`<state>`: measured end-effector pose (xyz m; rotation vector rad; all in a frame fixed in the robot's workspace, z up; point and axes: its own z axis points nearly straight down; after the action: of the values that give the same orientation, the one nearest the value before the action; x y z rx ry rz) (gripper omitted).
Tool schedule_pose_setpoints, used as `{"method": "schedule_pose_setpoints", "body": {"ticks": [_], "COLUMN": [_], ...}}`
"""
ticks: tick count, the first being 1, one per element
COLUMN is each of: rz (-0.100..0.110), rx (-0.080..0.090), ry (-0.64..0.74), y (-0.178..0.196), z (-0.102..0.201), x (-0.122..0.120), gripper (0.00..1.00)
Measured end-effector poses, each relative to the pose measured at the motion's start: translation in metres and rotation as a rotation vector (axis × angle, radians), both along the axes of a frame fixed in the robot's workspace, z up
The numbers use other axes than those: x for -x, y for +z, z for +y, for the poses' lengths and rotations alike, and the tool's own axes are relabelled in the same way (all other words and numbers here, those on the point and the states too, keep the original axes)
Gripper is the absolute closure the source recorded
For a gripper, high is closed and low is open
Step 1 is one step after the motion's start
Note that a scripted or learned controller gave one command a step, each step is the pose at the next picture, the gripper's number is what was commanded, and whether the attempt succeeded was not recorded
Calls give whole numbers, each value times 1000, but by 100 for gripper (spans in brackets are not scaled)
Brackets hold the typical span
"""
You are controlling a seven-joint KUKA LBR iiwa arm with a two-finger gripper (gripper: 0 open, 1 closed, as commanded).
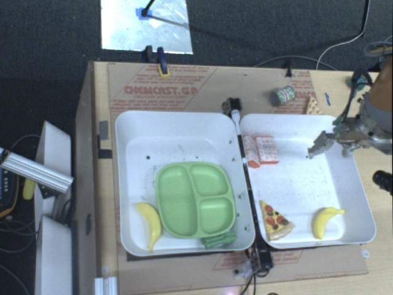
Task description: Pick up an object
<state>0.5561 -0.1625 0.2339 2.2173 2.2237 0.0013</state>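
I read "CHEMCAST GP" on the brown sheet point(161, 91) behind the bins. Gripper point(331, 145) above right bin point(359, 192): released, grasping nothing.

Even, fairly bright overhead light fills the scene, and the white bins point(184, 128) come out nearly washed out with only faint shadows. A foil-like sheet point(146, 16) at the top glares pale blue. Detail is soft and grainy throughout.
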Motion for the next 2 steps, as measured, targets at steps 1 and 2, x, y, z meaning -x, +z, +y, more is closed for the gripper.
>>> {"method": "schedule_pose_setpoints", "body": {"ticks": [1, 2], "rz": [1, -1], "rx": [-1, 0], "ry": [2, 0], "y": [-54, -150], "z": [46, 65], "x": [-41, -84], "gripper": [0, 0]}}
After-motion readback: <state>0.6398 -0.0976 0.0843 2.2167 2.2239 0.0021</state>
